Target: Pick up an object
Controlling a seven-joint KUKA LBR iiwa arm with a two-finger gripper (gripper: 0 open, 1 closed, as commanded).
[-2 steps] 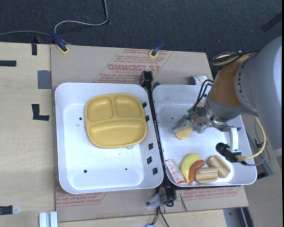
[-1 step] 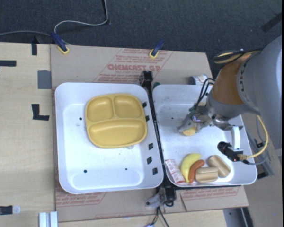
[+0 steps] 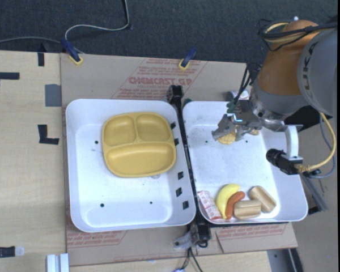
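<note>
Camera view, fingers (image 3: 231, 130) over yellow item (image 3: 227, 139)

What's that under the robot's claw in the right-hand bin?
A small yellowish thing peeks out beneath the gripper, on the right bin floor. The gripper covers most of it, so I can't tell what it is.

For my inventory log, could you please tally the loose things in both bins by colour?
Yellow: 3 (divided plate, banana, small piece under the gripper)
Tan: 2 (bread rolls)
Red-orange: 1 (sausage)
Red and white: 1 (packet)
Total: 7
</note>
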